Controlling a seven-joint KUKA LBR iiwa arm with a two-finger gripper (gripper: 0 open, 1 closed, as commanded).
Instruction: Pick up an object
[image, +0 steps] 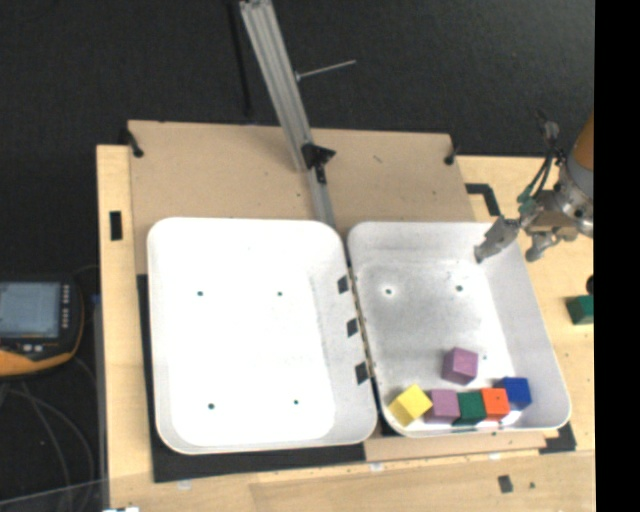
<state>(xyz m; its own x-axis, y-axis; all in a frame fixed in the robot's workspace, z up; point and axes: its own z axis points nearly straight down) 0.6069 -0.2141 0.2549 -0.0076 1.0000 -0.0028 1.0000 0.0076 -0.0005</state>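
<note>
The pincer (512, 244) hangs over the right bin's (530, 300) far edge, fingers apart, holding nothing. The purple cube (461, 364) sits alone near the front, apart from the row. It looks light and stiff; I would grip its flat opposite sides.

1. The arm (578, 165) is seen at the right edge of the camera view, with part of its orange band visible above the wrist.
2. The gripper (515, 240) is extended leftward and downward from the wrist.
3. 2 fingers (494, 241) are spread apart, and nothing is held between them.
</note>
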